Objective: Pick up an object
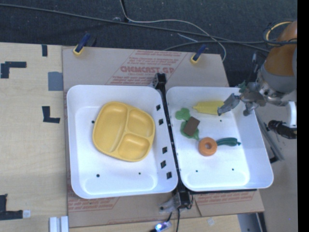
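The arm [280,64] has a rounded orange band above a pale grey wrist housing. Below that sits a cluster of small grey metal parts with a touch of teal, ending in the end effector [237,106], whose two slim dark grey fingers [226,107] taper toward their tips.

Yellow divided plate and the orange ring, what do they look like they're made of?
Yellow divided plate: probably molded plastic with a smooth, slightly glossy finish, judging by its uniform color and soft rounded compartment ridges. Orange ring: likely plastic or rubber toy food with a matte look; too small to tell which.
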You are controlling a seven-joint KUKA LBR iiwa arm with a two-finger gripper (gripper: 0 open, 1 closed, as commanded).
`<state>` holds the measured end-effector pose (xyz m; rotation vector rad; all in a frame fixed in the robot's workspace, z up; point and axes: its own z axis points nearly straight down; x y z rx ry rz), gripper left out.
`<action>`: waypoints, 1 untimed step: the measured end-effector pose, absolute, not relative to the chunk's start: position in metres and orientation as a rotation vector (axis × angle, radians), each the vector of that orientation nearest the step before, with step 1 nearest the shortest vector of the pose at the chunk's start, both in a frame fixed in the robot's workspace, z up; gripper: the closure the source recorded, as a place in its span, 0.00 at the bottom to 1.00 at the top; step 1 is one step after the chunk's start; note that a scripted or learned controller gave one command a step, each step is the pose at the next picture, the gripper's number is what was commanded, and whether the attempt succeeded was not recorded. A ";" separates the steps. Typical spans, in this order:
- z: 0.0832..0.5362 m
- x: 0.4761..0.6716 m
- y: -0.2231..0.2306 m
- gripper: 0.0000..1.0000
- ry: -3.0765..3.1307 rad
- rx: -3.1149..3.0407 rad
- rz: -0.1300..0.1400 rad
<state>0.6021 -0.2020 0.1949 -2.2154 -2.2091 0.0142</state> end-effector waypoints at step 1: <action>0.204 0.605 -0.202 0.00 -2.222 -2.219 0.002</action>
